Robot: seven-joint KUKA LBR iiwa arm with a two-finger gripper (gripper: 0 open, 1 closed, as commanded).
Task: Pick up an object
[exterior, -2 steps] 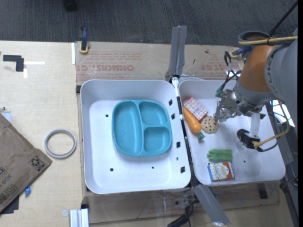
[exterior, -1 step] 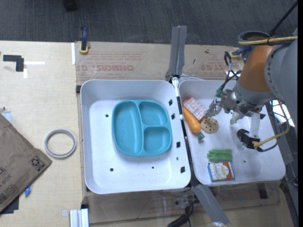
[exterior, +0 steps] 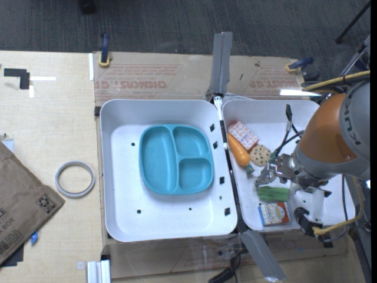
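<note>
The right bin (exterior: 266, 113) holds several small items: a pink wafer pack (exterior: 243, 134), an orange carrot (exterior: 238, 150), a round cracker (exterior: 260, 155), a green piece (exterior: 274, 193) and a small printed box (exterior: 274, 214). My gripper (exterior: 269, 174) hangs low over the middle of this bin, just above the green piece and right of the carrot's tip. The arm's orange band (exterior: 330, 135) rises behind it to the right. How the fingers stand is unclear from this angle.
The left bin (exterior: 118, 175) holds a teal divided tray (exterior: 177, 158). A tape ring (exterior: 75, 178) and a cardboard box (exterior: 20, 202) lie on the bench to the left. A grey divider post (exterior: 221, 63) stands between the bins at the back.
</note>
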